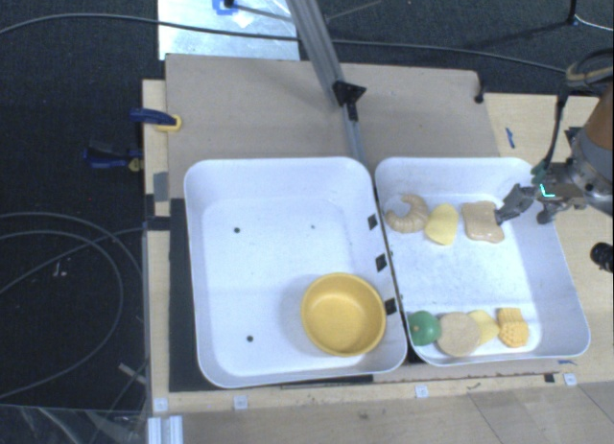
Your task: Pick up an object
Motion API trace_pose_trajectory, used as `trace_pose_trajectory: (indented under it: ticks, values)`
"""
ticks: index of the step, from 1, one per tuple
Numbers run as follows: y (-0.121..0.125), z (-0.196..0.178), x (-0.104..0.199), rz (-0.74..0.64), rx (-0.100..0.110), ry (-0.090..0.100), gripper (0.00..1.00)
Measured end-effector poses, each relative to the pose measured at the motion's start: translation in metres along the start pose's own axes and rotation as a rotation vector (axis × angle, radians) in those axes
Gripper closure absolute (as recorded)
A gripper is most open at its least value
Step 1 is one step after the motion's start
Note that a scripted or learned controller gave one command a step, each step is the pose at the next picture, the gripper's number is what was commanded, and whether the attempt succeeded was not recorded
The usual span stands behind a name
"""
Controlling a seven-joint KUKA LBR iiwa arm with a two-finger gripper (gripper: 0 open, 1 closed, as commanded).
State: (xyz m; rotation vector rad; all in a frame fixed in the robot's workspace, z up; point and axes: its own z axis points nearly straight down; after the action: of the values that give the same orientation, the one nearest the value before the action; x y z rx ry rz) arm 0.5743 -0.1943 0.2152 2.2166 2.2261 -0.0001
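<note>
The right bin (552, 279) holds several small toy foods. Along its far side lie a beige curled piece (408, 212), a pale yellow piece (441, 224) and a tan slab (480, 222). At its near edge sit a green ball (423, 327), a beige round piece (459, 334), a small yellow piece (484, 323) and an orange waffle-like square (513, 328). My gripper (527, 209) hovers over the bin's far right corner, just right of the tan slab. It is open, with nothing between its fingers.
A yellow bowl (342, 313) sits at the near right of the left bin (240, 212). A grey metal pole (317, 39) slants down to the gap between the bins. Clamps (153, 121) and cables lie off the bench's left side.
</note>
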Motion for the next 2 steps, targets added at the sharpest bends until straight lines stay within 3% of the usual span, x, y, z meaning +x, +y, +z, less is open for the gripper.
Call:
trace_pose_trajectory:
  ticks: [1, 2]
  values:
    - [0.001, -0.001, 0.000, 0.000, -0.002, 0.000, 0.00]
    - [-0.001, 0.059, -0.006, 0.003, 0.002, 0.000, 0.00]
